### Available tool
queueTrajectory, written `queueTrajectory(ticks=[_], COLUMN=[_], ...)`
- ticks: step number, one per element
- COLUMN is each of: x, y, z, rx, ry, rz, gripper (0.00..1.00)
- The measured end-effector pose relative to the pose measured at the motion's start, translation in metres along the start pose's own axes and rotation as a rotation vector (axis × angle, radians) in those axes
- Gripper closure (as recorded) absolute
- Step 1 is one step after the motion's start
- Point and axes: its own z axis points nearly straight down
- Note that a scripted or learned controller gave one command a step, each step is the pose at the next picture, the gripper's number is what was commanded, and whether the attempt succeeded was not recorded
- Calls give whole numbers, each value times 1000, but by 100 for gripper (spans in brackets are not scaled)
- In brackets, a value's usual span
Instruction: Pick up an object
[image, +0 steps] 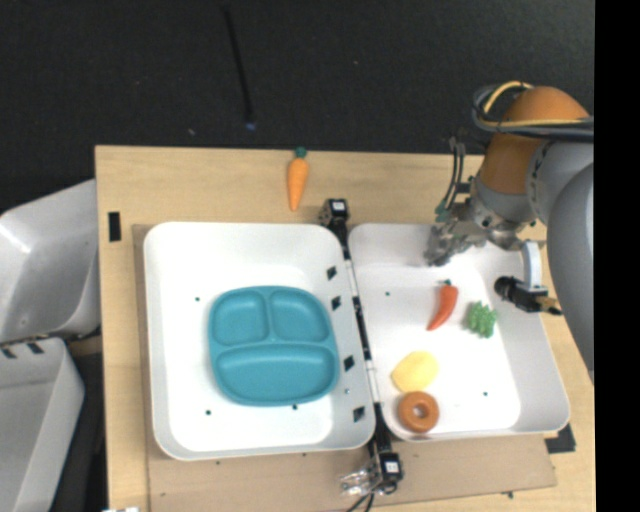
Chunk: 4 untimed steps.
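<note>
The arm comes in from the right, and its fingers (441, 250) hang over the back part of the right bin (520, 400). They point down at the white floor of the bin. I cannot tell if they are spread apart or squeezed together, because they look like one small grey lump from up here. Nothing shows between them.

Just below the fingers, very near, lies a little red pepper (442, 306). It is tilted, with its green stalk end closest to the fingers. Beside the pepper, a bit further to the right, sits a small green bumpy thing (481, 319). Further below the fingers is a yellow lemon (414, 370), and touching it at the front is a brown donut (418, 411), near the front wall of the bin.

Well off to the left of the fingers is the left bin (170, 400), with a blue plate (272, 344) that has three parts. Up and to the left of the fingers, an orange carrot (297, 180) lies on the bare wooden worktop (200, 180), outside both bins.
</note>
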Motion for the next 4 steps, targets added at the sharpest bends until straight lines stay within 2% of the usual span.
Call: queueTrajectory(ticks=[1, 2, 3, 4], x=[1, -1, 41, 93], y=[-1, 0, -21, -37], z=[-65, -109, -104, -118], rx=[-3, -2, 5, 4], ry=[3, 4, 5, 7], rz=[1, 0, 1, -2], gripper=[100, 100, 100, 100])
